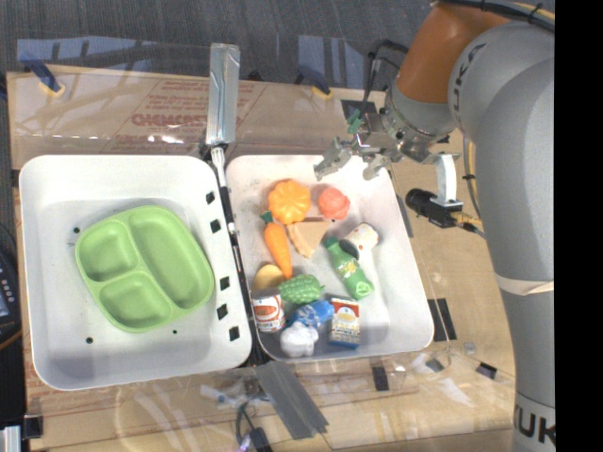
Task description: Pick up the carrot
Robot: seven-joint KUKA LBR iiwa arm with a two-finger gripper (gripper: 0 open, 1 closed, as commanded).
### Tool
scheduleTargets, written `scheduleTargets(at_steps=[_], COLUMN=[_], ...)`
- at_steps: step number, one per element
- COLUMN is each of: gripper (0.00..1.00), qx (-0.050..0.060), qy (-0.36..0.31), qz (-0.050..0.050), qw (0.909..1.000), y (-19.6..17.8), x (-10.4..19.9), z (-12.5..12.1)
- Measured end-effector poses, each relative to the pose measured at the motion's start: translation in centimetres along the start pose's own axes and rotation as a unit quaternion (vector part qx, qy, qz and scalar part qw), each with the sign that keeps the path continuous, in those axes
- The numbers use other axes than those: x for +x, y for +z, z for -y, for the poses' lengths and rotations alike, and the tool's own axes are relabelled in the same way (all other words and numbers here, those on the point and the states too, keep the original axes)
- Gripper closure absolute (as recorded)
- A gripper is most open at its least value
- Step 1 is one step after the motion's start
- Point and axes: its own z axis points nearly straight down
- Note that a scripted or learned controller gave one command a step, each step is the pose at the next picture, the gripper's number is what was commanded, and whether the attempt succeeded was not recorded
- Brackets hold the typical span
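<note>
The carrot, orange with a small green top, lies in the right bin left of centre, its tip pointing toward the front. It rests just below an orange pumpkin-shaped toy. My gripper hangs over the back edge of the right bin, up and to the right of the carrot and well apart from it. Its two grey fingers are spread and nothing sits between them.
The right bin also holds a red tomato, a bread wedge, a green bottle, a green leafy toy, a small can and a carton. A green divided plate lies in the left bin.
</note>
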Motion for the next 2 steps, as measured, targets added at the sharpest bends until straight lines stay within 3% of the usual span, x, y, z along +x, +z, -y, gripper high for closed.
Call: scheduleTargets(at_steps=[1,2], gripper=[0.0,1.0], qx=[-0.002,0.0], qy=[0.036,0.033], qz=[0.001,0.0], qw=[0.9993,0.9994], y=[12.6,11.64], x=[6.24,6.36], z=[0.01,0.03])
